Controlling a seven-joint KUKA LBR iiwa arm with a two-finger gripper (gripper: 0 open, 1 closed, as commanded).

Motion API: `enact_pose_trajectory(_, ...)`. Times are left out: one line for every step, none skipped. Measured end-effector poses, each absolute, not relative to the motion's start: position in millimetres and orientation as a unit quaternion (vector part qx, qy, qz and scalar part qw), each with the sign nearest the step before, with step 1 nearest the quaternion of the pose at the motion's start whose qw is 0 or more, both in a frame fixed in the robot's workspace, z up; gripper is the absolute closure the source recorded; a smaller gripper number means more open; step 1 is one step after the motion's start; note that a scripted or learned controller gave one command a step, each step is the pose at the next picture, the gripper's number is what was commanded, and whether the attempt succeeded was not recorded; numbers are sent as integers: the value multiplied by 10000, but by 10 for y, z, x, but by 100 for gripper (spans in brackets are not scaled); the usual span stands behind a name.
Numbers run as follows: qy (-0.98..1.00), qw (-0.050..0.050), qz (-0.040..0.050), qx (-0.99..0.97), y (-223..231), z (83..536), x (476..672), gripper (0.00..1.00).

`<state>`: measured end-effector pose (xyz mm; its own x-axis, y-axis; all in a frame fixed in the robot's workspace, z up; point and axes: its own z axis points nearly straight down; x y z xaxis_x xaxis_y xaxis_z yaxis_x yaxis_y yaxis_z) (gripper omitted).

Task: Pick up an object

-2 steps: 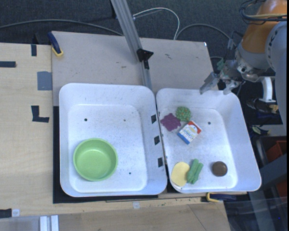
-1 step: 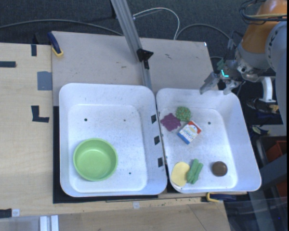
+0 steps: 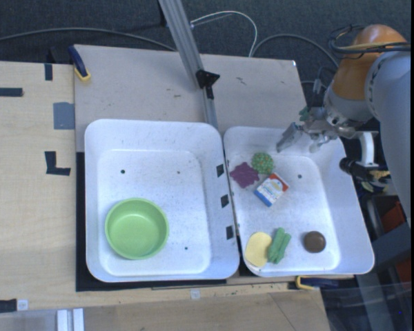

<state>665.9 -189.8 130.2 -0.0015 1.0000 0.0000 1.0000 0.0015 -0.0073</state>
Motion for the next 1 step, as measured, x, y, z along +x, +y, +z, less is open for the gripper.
enact_pose_trajectory(-7077, 10, 19, -7065, -1891, 873, 6654, 0)
